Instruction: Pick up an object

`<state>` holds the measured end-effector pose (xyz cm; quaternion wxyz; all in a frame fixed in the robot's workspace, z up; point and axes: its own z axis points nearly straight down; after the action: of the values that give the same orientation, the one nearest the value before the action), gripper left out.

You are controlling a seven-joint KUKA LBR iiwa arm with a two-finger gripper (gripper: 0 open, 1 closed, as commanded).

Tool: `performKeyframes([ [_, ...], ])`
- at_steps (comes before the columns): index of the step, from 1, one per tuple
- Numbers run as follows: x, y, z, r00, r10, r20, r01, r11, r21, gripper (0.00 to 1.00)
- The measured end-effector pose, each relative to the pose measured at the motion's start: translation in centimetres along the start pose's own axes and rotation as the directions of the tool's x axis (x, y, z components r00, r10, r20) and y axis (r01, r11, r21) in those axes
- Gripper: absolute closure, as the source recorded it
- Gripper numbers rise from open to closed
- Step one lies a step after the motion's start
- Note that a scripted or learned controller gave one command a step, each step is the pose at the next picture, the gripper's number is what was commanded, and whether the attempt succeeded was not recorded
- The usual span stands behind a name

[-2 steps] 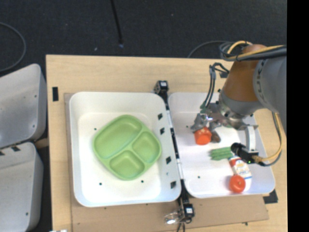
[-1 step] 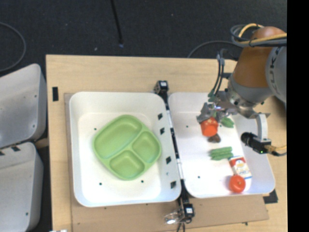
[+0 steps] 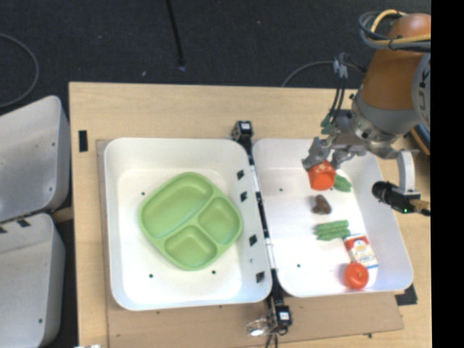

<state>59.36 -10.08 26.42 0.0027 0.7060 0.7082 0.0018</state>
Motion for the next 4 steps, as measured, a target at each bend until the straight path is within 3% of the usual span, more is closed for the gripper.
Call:
performKeyframes([
  [1, -0.1, 0.1, -3.4, 1.0, -0.002, 0.0, 0.002, 1.0, 0.002, 1.0],
  [4, 13.0, -2.8, 0.5, 1.0, -0.002, -0.002, 0.002, 1.0, 0.007, 1.0],
])
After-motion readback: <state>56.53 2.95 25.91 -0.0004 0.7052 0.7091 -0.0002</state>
